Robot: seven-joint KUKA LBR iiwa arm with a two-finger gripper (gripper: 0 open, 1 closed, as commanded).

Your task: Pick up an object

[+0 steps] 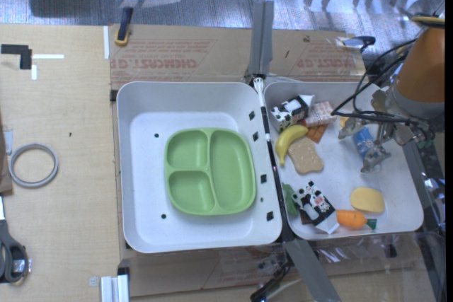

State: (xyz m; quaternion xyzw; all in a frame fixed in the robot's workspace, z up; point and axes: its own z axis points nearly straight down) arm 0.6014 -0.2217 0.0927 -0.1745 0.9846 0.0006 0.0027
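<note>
Risk of a failed pick: crowded right bin, items touching or overlapping, so fingers liable to strike a neighbour or close on nothing. Gripper lowered into the bin's right half, grey arm above it. Fingers apparently close together, with a blue-and-white packet just beside and partly behind them; grasp not confirmed, state not determinable from this angle. Nearest candidates: packet touching or nearly touching the gripper on its upper left; yellow lemon-like piece below, near but apart; bread slice and banana to the left, well apart. Orange carrot and cow-print carton near the bin's front wall. Left bin occupied by a green divided plate, far from the gripper.
</note>
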